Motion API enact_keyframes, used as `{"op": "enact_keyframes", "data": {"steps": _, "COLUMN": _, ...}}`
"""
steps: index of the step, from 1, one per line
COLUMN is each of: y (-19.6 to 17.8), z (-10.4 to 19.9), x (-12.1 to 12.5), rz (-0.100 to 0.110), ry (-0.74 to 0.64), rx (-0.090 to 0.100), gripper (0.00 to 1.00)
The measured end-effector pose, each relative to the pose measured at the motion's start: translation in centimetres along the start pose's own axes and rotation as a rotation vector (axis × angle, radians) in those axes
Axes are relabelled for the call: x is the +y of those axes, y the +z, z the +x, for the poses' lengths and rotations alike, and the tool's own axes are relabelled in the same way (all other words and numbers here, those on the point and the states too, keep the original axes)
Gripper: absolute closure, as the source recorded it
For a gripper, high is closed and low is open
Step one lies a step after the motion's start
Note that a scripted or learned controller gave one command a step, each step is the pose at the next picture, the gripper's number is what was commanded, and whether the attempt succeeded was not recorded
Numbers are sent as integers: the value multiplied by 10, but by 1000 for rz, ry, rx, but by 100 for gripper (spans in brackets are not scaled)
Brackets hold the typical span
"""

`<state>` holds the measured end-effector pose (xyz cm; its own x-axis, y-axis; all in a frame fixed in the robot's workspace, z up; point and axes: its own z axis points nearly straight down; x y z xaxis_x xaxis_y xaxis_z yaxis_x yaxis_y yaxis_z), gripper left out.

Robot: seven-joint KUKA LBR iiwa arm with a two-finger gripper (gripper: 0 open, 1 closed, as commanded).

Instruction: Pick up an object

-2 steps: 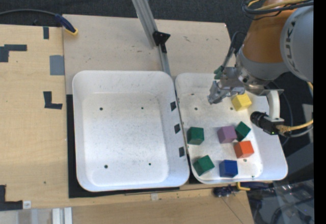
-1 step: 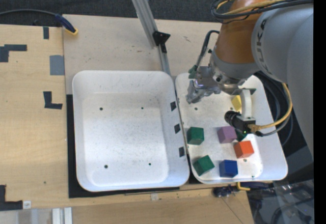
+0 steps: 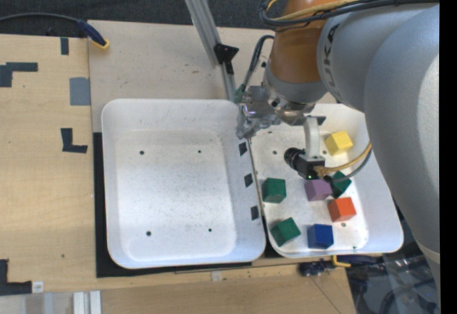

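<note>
1. Reaching in from the right, the arm [image 3: 371, 56] hangs over the right bin [image 3: 382, 237].
2. The left bin [image 3: 171, 184] lies beside it on the surface [image 3: 43, 184].
3. The gripper [image 3: 248, 118] sits at the bins' shared edge; whether it is apart or together cannot be told.
4. Yellow block [image 3: 339, 142], orange block [image 3: 342, 208], purple block [image 3: 317, 189], blue block [image 3: 320, 235] and green blocks [image 3: 273, 190] lie in the right bin, apart from the gripper.

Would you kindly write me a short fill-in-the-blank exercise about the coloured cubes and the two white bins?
1. Every small cube lies in the shallow white bin on the view's ___ side.
2. The cube farthest up the view, above the purple plastic cube, is ___.
3. Between the orange plastic cube and a green plastic cube at the near rim lies the ___ cube.
Missing words: right; yellow; blue.
</note>
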<state>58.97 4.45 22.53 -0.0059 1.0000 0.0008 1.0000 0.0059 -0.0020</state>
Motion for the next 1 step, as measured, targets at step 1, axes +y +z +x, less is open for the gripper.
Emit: {"op": "enact_keyframes", "data": {"steps": 1, "y": -13, "z": 56, "x": 10, "rz": -2, "ry": -2, "rx": 1, "gripper": 100}}
